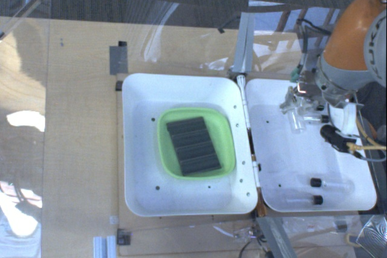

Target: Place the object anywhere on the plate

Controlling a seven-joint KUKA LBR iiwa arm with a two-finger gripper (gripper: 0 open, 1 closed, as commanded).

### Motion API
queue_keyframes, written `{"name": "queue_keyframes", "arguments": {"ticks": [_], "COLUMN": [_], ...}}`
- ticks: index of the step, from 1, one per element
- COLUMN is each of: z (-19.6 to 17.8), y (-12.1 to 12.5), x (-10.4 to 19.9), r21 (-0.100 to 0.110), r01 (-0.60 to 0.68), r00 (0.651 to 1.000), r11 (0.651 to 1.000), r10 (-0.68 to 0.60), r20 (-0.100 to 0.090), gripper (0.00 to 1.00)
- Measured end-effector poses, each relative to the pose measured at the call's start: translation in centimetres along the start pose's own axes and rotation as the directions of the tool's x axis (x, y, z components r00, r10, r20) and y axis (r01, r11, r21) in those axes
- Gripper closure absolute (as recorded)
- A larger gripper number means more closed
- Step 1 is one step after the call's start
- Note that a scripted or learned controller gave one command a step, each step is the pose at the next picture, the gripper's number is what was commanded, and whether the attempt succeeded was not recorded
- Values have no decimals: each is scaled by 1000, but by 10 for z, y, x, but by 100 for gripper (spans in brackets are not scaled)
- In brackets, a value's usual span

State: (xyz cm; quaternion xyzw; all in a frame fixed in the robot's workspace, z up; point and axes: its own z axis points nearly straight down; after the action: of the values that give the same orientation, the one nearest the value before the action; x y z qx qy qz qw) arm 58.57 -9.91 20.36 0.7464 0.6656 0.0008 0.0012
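Observation:
A dark grey ridged block [193, 146] lies flat on the square green plate [165, 154], tilted a little from the plate's sides. The plate rests in the middle of the left white bin [140, 130]. My gripper [296, 113] hangs over the upper part of the right bin [272, 148], well to the right of the plate and block. Nothing shows in it. The orange band and grey wrist [354, 45] rise above it at the right.
Two clear vials with black caps [326, 183] [304, 199] lie near the front of the right bin. A black cable piece [336, 136] hangs off the arm. A metal post [243, 45] stands behind the divider between the bins.

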Motion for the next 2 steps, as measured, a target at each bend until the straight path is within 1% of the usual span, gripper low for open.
{"name": "queue_keyframes", "arguments": {"ticks": [1,2], "z": [22,22], "y": [-17,-60], "x": [83,169], "r21": [3,5], "r01": [39,125], "r00": [999,992], "r11": [999,992], "r10": [-39,-125], "r20": [-1,-1], "gripper": [100,100]}}
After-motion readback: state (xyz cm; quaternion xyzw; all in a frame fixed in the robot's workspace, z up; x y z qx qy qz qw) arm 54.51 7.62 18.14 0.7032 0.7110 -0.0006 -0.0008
